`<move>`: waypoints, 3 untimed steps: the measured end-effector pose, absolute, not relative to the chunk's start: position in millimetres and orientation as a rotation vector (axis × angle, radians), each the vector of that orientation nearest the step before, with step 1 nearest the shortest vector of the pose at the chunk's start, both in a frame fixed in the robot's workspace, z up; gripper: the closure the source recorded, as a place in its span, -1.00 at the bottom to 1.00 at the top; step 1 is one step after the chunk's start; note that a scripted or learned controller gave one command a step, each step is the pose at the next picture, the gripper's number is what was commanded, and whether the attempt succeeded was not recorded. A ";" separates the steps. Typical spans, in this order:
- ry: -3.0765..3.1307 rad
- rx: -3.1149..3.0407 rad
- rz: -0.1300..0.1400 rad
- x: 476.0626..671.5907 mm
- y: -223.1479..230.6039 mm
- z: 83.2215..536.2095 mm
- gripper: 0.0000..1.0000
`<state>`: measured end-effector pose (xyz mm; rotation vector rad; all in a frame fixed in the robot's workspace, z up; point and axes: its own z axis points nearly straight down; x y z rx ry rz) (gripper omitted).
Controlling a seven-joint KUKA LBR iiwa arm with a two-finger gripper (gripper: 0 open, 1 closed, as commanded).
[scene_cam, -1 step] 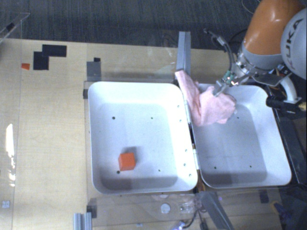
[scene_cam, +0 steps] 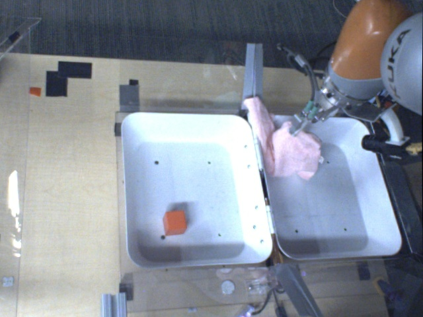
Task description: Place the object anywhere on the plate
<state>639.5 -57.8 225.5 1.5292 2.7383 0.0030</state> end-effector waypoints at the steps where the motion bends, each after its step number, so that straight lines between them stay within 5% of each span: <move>1: 2.986 0.948 0.005 624.9 -10.2 237.0 1.00; 3: 3.131 -0.001 0.005 587.7 79.3 222.6 1.00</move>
